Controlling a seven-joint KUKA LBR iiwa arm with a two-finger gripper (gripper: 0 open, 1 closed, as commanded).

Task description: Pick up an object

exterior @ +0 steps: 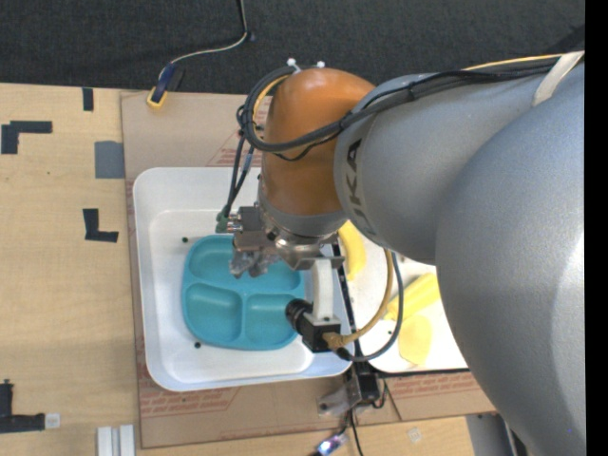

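Observation:
A teal divided plate (237, 302) lies flat in the left white bin (157, 255), with three compartments showing. My gripper (249, 259) hangs under the orange wrist band, low over the plate's upper right part, near its rim. The arm's bulk hides the gripper's upper part and the bin's right side. Something yellow (418, 321) shows in the right bin, mostly behind the arm.
The grey arm covers most of the right half of the view, including the right bin (446, 350). A black cable with a yellow-and-blue plug (163, 85) lies at the bench's far edge. Black marks dot the wooden bench at left.

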